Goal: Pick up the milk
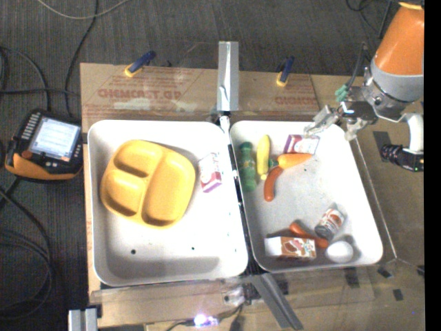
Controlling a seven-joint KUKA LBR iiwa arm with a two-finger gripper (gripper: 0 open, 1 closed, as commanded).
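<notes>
The divided plate [148, 183] is yellow. The bins [165, 261] are white. The small carton [211, 172] is pink and white, the banana [263, 154] yellow.

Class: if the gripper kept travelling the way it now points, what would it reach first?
Probably the small carton in the right bin; the gripper points down-left at it. Their gap is unclear from above.

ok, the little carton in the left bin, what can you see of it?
The carton is small, boxy, white with pink print, cardboard by the look. It lies askew on the floor of the left bin, between the yellow divided plate and the bin's right wall. Contact with the plate is unclear.
</notes>
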